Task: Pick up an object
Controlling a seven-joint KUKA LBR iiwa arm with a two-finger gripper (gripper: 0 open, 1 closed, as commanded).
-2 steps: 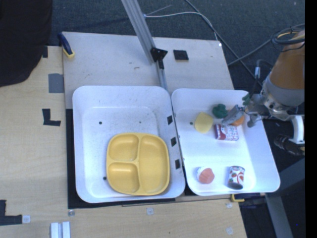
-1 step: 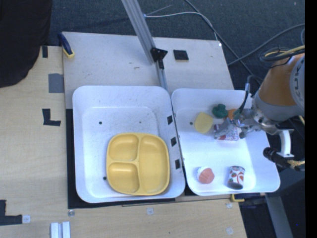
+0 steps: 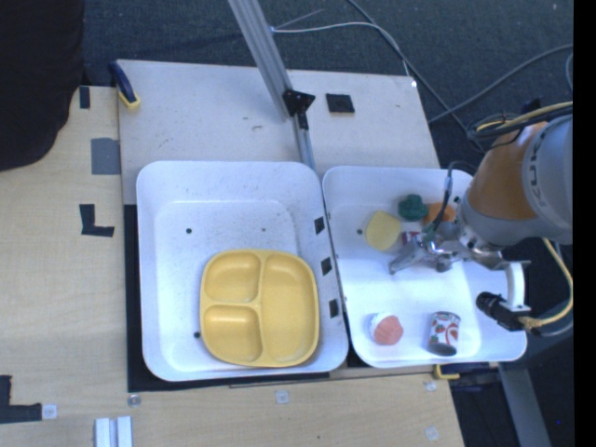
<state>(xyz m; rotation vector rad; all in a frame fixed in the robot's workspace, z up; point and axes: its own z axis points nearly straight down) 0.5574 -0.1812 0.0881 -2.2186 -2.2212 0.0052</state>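
Can stands roughly upright in right bin, near front wall.

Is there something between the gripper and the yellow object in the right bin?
Nothing visible stands between them: the gripper is right beside the yellow object in the right bin. The green object lies beyond, off that line.

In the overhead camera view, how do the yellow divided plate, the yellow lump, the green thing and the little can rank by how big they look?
Largest to smallest, as they look in the camera view:
1. Yellow divided plate, by far.
2. Little can and yellow lump: these look alike, so I won't rank them.
3. Green thing, smallest.
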